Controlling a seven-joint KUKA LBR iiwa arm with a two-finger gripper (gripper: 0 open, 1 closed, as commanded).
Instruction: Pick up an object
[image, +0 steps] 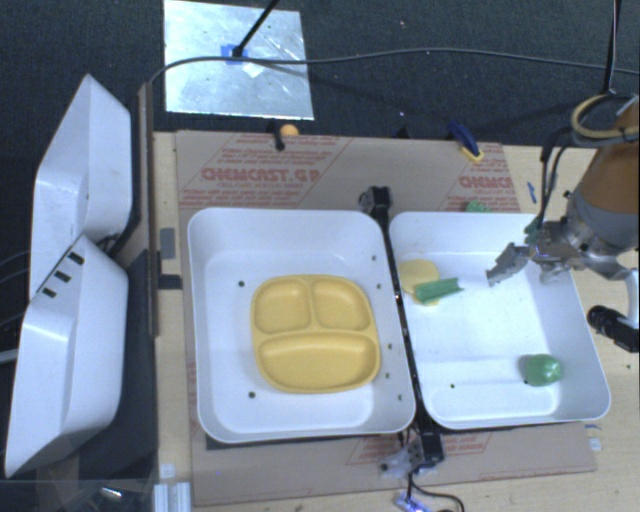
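The right bin holds a pale yellow round piece near its left wall, and a green stick-shaped object lies across that piece's lower edge. A rounded green object rests near the bin's front right corner. My gripper hangs over the right bin's upper right area, to the right of the green stick and apart from it. Nothing shows in its grasp.
In the left bin lies a yellow divided plate. The arm comes in over the right bin's right rim. Two white housings stand at the far left, and cables cross the back of the bench.
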